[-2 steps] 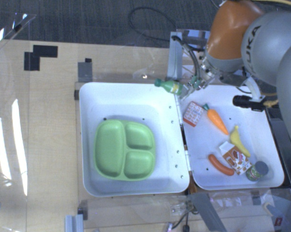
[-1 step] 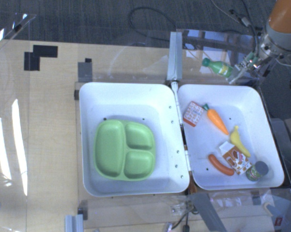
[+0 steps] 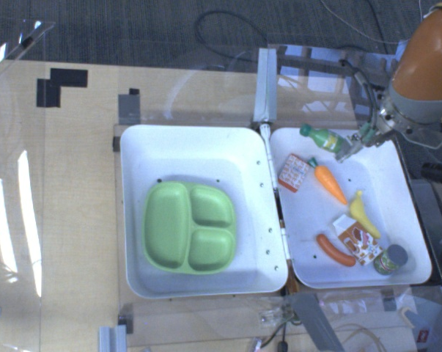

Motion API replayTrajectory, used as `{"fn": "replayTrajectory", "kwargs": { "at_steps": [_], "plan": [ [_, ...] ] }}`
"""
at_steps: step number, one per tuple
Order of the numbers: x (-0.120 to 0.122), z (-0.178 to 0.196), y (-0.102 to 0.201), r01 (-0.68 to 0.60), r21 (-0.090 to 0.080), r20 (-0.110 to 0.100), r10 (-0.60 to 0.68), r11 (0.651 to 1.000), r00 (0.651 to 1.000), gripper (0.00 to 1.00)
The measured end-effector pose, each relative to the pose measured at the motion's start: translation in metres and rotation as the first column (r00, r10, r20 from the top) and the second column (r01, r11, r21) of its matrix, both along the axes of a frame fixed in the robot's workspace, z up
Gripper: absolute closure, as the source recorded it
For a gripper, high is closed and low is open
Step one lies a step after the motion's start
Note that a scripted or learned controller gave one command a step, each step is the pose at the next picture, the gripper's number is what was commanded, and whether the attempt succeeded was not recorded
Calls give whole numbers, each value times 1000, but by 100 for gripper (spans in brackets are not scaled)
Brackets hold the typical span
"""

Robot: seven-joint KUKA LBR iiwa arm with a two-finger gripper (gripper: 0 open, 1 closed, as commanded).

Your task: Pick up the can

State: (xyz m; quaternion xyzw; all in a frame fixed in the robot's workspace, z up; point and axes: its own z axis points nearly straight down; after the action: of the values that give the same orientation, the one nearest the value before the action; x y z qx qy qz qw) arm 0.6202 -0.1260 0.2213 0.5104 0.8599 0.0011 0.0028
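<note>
From above, much of the arm point(image 3: 426, 57) is cut off at the right edge; what shows is its rounded orange band over a grey wrist. The gripper point(image 3: 350, 147) reaches down-left to the far rim of the right bin point(image 3: 418, 218), its tip just beside a green bottle point(image 3: 321, 138) lying on its side. Whether it is open or closed I cannot tell; the tip is too small and blurred.

The can point(image 3: 390, 259) stands in that bin's near right corner, a short cylinder with a grey lid and green label, touching a flat red-and-white packet point(image 3: 358, 241). Near them lie a glossy sausage point(image 3: 336, 249), a banana point(image 3: 363, 214), a tapered carrot point(image 3: 329, 183) and a small red box point(image 3: 295, 172). The left bin point(image 3: 133, 218) holds a smooth green divided plate point(image 3: 190, 227).
</note>
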Motion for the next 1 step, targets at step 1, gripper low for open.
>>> {"fn": "replayTrajectory", "kwargs": {
  "at_steps": [1],
  "plan": [
    [50,5,-6,263,2,4,-263,965,965,100]
  ]
}}
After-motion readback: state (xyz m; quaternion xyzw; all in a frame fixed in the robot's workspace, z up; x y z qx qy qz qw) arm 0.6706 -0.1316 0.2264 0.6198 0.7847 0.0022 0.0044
